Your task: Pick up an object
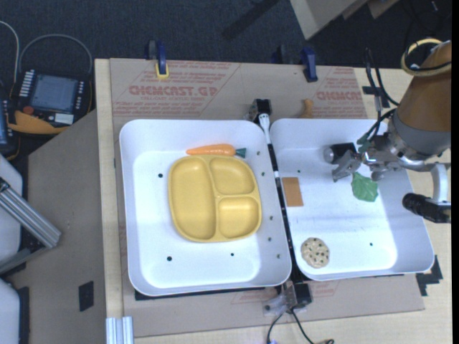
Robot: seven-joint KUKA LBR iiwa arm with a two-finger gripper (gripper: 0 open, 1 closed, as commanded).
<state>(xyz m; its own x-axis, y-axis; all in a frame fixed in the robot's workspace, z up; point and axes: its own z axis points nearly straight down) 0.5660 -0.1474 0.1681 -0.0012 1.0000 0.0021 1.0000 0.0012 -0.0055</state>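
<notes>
The arm (430, 99) is being cut off by the right edge of the frame, so its base is lying out of sight. The pincer (355, 169) is showing as a dark, blurred cluster, too indistinct to read. It is overlapping the upper edge of the green leaf-like piece (365, 188), hiding whether they are touching.

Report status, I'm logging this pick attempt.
Gripper low in right bin, beside green leaf. Nothing seen held. Cookie, brown block apart.
</notes>
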